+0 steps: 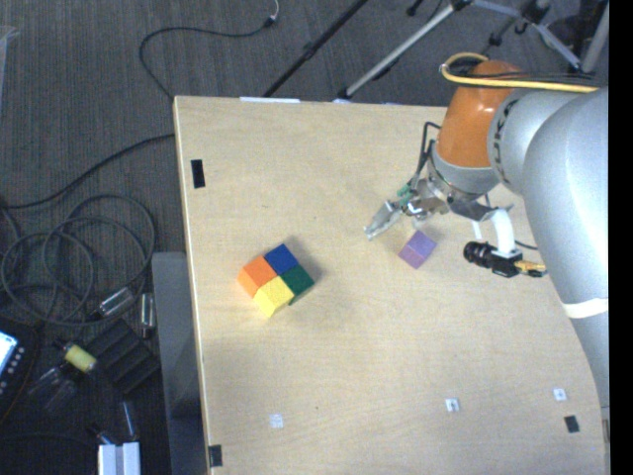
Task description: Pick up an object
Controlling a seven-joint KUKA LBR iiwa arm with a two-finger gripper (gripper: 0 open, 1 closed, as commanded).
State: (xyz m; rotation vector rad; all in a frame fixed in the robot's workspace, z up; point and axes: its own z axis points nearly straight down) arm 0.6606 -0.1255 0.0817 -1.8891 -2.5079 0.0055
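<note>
We see the gripper (384,223) low over the tan board (396,364), in its upper right part, pointing down and to the view's left. From this angle we cannot tell whether it stands wide or narrow. Above it the wrist carries the orange band (471,132), and the thick grey arm (559,176) runs off to the right edge of the view.

Just beside the gripper, a little below and to the right of its tip, a small purple block (417,249) lies flat on the board. We see it apart from the tip, resting on the surface.

Well to the left, near the middle of the board, sits a cube (276,279) made of coloured parts: orange, blue, green and yellow faces show on top. It stands turned cornerwise to the board's edges and is well apart from both the block and the gripper.

A black mark (198,173) sits near the board's left edge, towards the top.

Beyond the board we see dark carpet (79,67) with loose black cables (74,250) coiled at the left, and pale stand legs (435,18) crossing at the top.
</note>
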